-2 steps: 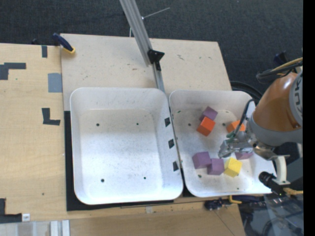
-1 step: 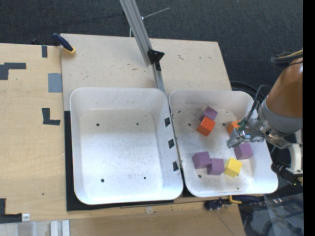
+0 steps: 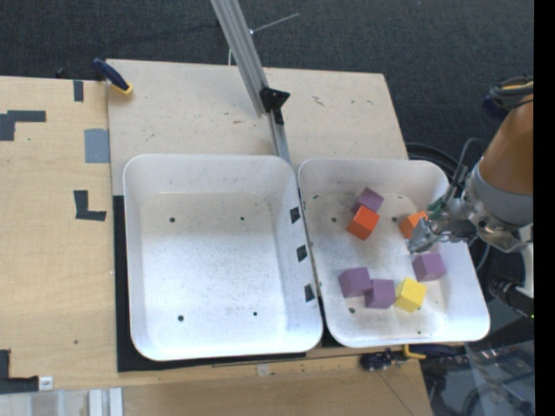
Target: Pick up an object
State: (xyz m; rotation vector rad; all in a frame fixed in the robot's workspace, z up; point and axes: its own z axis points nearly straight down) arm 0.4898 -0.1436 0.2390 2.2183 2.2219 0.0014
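While the grey arm [image 3: 503, 189] with its orange band reaches in from the right, its gripper [image 3: 422, 235] hangs low over the right-hand white bin [image 3: 468, 319]; whether its fingers are parted or closed cannot be told from this angle, and no block is visibly between them. A small orange block [image 3: 409, 224] sits just beside the fingertips, on their left, partly hidden by the gripper. A purple block [image 3: 428, 266] lies just below the fingertips, and a yellow block [image 3: 411, 295] rests further down, close to that purple one. Two more purple blocks [image 3: 366, 286] lie touching each other, down and to the left of the fingers. Another orange block [image 3: 364, 222] sits well to the left of the fingertips, touching a purple block [image 3: 369, 200] just above it. Beyond these, farther left of the fingers, stands the left-hand white bin [image 3: 139, 258].
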